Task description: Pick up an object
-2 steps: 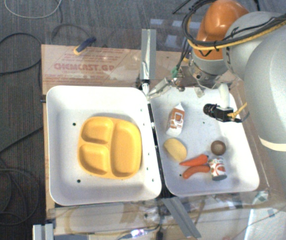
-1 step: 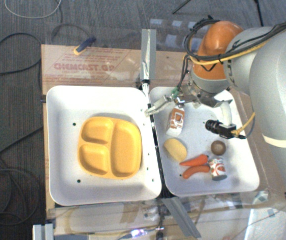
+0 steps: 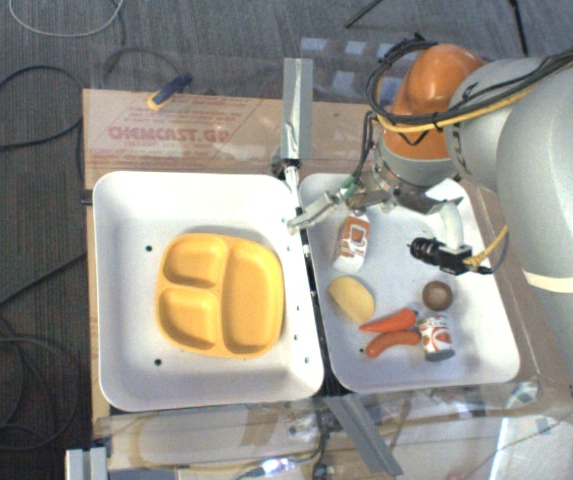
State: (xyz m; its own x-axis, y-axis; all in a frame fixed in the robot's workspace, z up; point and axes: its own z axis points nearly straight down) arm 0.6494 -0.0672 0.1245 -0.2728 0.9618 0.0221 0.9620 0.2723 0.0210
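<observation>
White bins, two, side by side. The left bin (image 3: pixel 116 268) holds one yellow tray (image 3: pixel 224 293) with three compartments, lying flat near the middle. The right bin (image 3: pixel 486 360) has all the small stuff. The grey arm (image 3: pixel 546 168) comes in from the right with its orange band (image 3: pixel 436 88) above the wrist, and it covers that bin's far corner and part of its right rim.

The gripper (image 3: pixel 302 218) is a slim metal tip over the seam between the two bins, at the right bin's far left edge. Whether it is open or closed cannot be told (it reads as one thin sliver), and nothing shows in its grasp.

Objects to pick, all in the right bin:
- A small carton (image 3: pixel 353 243) is just right of the gripper tip, white with brown print too small to read.
- A pale yellow lump (image 3: pixel 351 299), potato-like, is nearer the front.
- Two orange-red pieces (image 3: pixel 390 321) lie close together beside the lump (carrots or peppers, unclear).
- A brown ball (image 3: pixel 437 294) sits near the right wall.
- A small can (image 3: pixel 436 339) sits by the pieces' right ends, its label unreadable.

A cardboard sheet (image 3: pixel 196 133) behind the left bin has faint red lettering, which is hard to make out.
</observation>
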